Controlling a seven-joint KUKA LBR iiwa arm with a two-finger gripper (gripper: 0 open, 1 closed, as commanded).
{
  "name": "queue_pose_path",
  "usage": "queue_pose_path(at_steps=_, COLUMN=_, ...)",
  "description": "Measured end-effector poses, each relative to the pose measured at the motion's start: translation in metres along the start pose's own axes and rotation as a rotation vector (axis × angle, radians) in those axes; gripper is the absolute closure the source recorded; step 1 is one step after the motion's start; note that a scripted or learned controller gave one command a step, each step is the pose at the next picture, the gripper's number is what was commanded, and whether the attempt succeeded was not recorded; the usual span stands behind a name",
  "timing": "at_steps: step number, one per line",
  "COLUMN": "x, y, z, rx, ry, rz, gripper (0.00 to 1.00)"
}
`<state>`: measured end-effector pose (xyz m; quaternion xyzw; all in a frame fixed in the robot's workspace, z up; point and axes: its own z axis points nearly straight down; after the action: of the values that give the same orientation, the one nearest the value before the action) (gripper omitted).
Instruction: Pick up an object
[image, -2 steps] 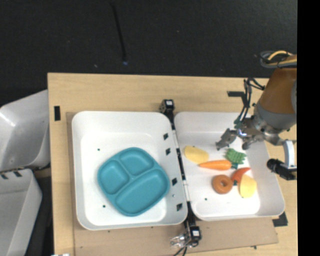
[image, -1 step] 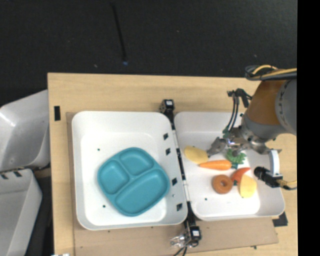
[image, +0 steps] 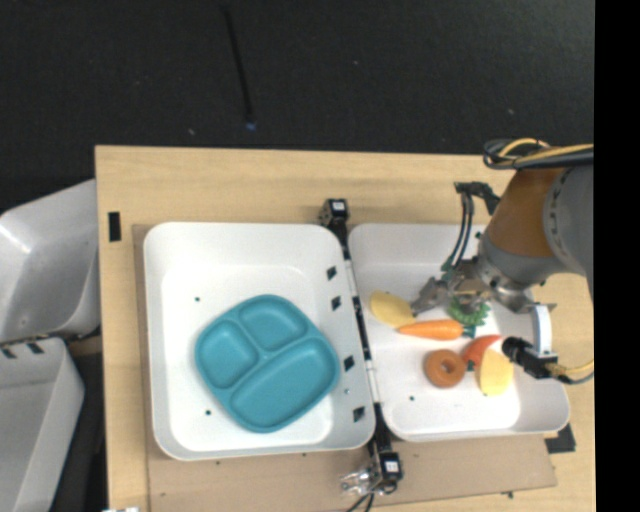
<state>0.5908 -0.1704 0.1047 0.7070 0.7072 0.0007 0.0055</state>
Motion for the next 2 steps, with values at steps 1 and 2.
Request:
queue_pose_path(at_steps=1, x=-0.002, y=0.002, z=-0.014, rx=-0.009, ry=-0.004, rz=0.002, gripper=1.0)
queue_pose_path(at_steps=2, x=-0.007, y=-0.006, z=-0.069, rx=0.004, ry=0.005, rz=0.004, gripper=1.0)
